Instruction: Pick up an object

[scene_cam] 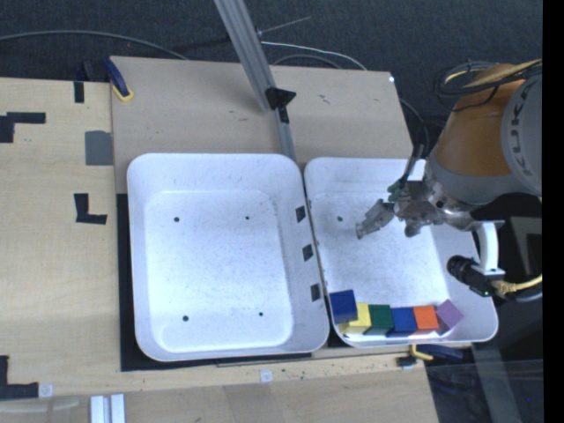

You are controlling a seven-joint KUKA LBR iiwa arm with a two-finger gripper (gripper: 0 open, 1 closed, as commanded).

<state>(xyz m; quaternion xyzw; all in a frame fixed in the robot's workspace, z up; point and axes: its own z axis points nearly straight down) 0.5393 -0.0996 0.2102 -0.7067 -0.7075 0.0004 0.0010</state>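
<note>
At the far left the wooden worktop [53,236] shows bare board with a few black tape marks and a grey square patch. A blue clamp with a yellow tip [118,79] sits near the back left corner of the raised board that carries the bins. A grey metal pole [242,33] slants down from the top of the view toward the seam between the bins.

The left bin [211,337] is a shallow white tray with a speckled floor. Just beside it, sharing the middle edge, stands the right bin [348,179].

Along the near wall of the right bin lies a row of small blocks. From left to right: a blue block [342,304] stacked over a yellow block [356,325], then a green block [380,317], a second blue block [404,320], an orange block [426,318] and a purple block [448,314] tilted against the near right corner. They lie touching or nearly touching one another.

The tool [372,224] hangs over the middle of the right bin, pointing toward the left, with nothing seen between its fingers; whether they are spread or pressed together cannot be told from this angle. The blocks lie nearer the camera than the tool, well apart from its tip.

At the right, the arm [480,148] enters with its orange band above the grey wrist.
</note>
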